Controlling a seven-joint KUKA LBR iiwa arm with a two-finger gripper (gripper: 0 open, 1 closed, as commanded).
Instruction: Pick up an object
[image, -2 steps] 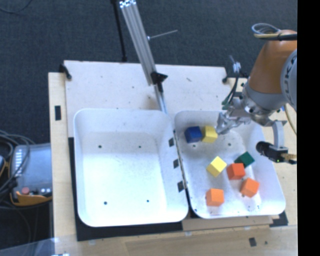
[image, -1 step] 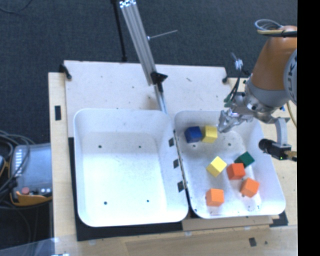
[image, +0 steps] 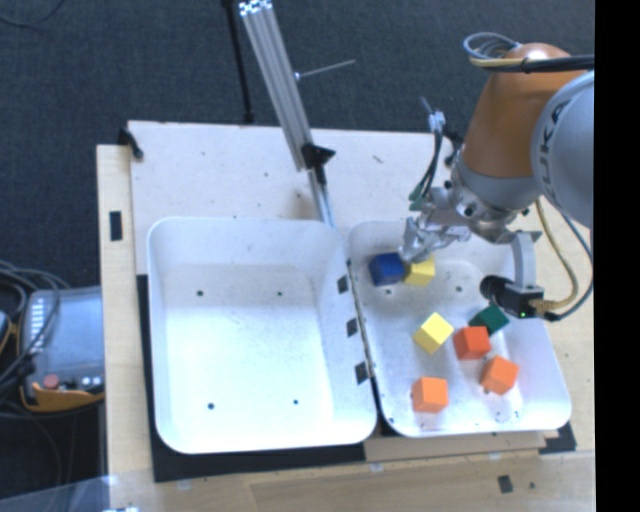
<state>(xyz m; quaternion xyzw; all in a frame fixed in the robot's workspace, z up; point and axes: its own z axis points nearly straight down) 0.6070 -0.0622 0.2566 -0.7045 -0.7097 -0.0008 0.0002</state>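
My gripper (image: 413, 253) reaches down into the back left of the right bin (image: 540, 400). Its tips sit right over a blue cube (image: 386, 268) and a small yellow block (image: 421, 272) that lie side by side beneath it. Whether either one is between the tips is hidden from this angle. Further forward in the same bin lie a larger yellow cube (image: 434, 332), a red-orange cube (image: 471, 342), a green block (image: 491, 319) and two orange cubes (image: 499, 375) (image: 430, 393).
The left bin (image: 250, 330) sits beside the right one, sharing a middle rim. A slanted metal post (image: 285, 90) rises behind the bins. The grey and orange arm (image: 520, 130) and its cables hang over the right bin's back right part.
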